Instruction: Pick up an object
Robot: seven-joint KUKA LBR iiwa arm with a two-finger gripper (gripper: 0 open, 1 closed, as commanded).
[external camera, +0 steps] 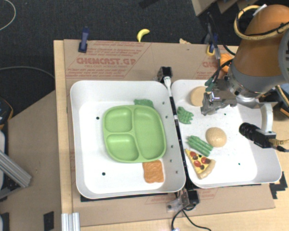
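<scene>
My gripper (208, 109) hangs over the back of the right bin (260, 174), beside a tan round cookie (197, 96) at its left. A small green leafy piece (184, 115) lies left of it by the bin wall. Nearer the front lie a beige bread roll (216, 136), a green bean pod (200, 145) and a pizza slice (201, 163). Nothing shows between the fingers.
The left bin (84, 129) holds a green divided plate (134, 133), an orange cracker-like piece (153, 171) in front of it and a small green piece (144, 102) behind it. A yellow banana (143, 33) lies on the floor past the cardboard.
</scene>
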